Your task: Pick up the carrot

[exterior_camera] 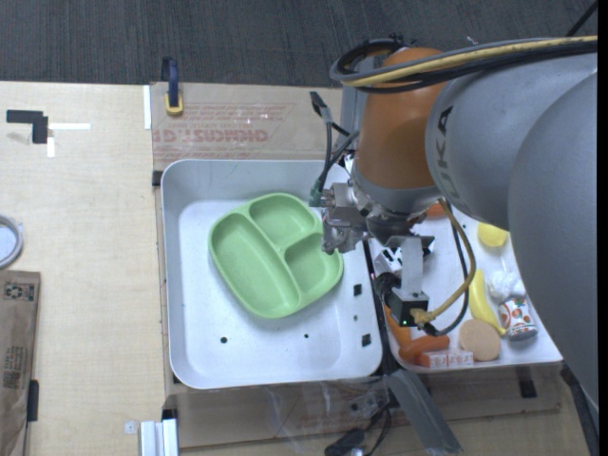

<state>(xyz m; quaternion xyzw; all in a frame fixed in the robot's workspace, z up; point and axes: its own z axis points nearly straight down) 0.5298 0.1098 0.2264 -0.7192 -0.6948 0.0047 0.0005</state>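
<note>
Light wood bench (pixel 76 255) across the frame, dark grey carpet (pixel 190 17) along the top. Cardboard sheet (pixel 228 126) with mirrored red print just above the left white bin (pixel 190 350), blue clamp (pixel 171 84) pinching its upper left corner. Roll of tape (pixel 8 243) and a brown paper bag (pixel 17 350) at the far left edge.

Green divided plate (pixel 256 264) lying in the left bin, tilted diagonally. Right white bin (pixel 532 354) mostly buried under the big grey arm (pixel 532 160) with its orange band (pixel 399 122).

Carrot (pixel 418 350) down at the lower front of the right bin: orange, stubby, lying flat, partly behind dangling cables, touching a red-and-white label strip. Tan round thing (pixel 480 340) just beside it on the right, banana (pixel 483 297) above that, small printed cup (pixel 516 319) further right.

Gripper (pixel 347 231) hanging over the divider between the bins, by the plate's right rim, apart from the carrot. Can't tell if the fingers are apart or together, too cluttered there.
</note>
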